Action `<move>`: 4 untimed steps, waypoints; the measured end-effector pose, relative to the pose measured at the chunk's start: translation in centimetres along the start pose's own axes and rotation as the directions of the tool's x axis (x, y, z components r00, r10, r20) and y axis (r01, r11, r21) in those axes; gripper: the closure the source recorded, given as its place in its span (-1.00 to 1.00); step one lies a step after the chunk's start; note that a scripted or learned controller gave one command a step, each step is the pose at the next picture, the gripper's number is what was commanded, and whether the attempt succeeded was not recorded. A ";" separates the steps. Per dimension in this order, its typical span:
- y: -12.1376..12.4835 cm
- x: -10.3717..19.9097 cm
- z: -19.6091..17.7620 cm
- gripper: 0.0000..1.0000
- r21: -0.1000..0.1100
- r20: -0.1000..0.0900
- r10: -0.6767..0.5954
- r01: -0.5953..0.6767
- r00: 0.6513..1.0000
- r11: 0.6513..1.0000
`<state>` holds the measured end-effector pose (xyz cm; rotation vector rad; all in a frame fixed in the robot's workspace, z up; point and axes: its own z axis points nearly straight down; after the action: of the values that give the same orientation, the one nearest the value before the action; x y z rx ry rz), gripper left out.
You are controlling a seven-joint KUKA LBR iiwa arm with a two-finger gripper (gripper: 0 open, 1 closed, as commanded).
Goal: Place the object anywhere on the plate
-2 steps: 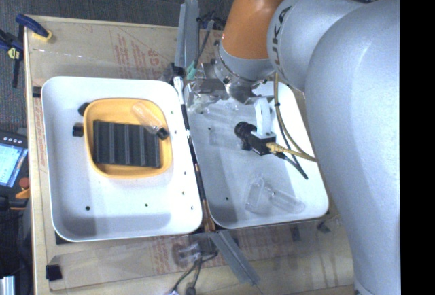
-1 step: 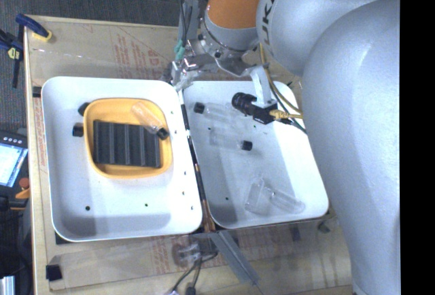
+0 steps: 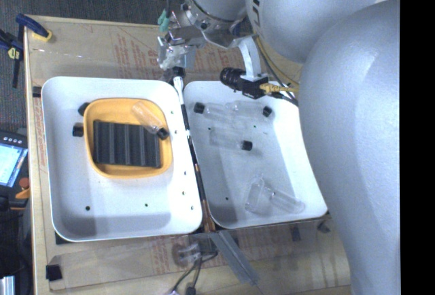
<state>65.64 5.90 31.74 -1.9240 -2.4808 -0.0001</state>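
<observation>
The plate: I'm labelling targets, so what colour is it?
Yellow-orange, with a dark ribbed insert; the plate shows in the camera view, in the left bin.

Rt bin (image 3: 309,185): clear plastic pcs approx 5 o'clock (image 3: 268,197) and 12 o'clock (image 3: 228,110). Blue-yellow clamp (image 3: 32,26) at bench's 10 o'clock corner. Lit screen (image 3: 10,161) at 9.

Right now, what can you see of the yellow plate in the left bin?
The yellow plate is a rounded-corner rectangle that looks like plastic, lying flat in the left bin, toward its upper middle. A dark ribbed insert covers most of its centre. A clear, glassy-looking object lies slanted across its upper right part, overlapping the insert's corner, with a small dark piece at its lower end. The plate's rim looks intact.
</observation>
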 end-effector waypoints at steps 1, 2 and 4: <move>-0.8 7.0 -8.6 1.00 -0.001 0.001 -0.059 0.059 0.998 0.998; -0.7 7.3 -9.5 1.00 0.001 -0.001 -0.070 0.070 0.998 0.998; -0.6 8.1 -11.4 1.00 0.003 -0.005 -0.092 0.092 0.996 0.996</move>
<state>63.10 13.55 43.16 -1.8041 -2.5621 -0.0003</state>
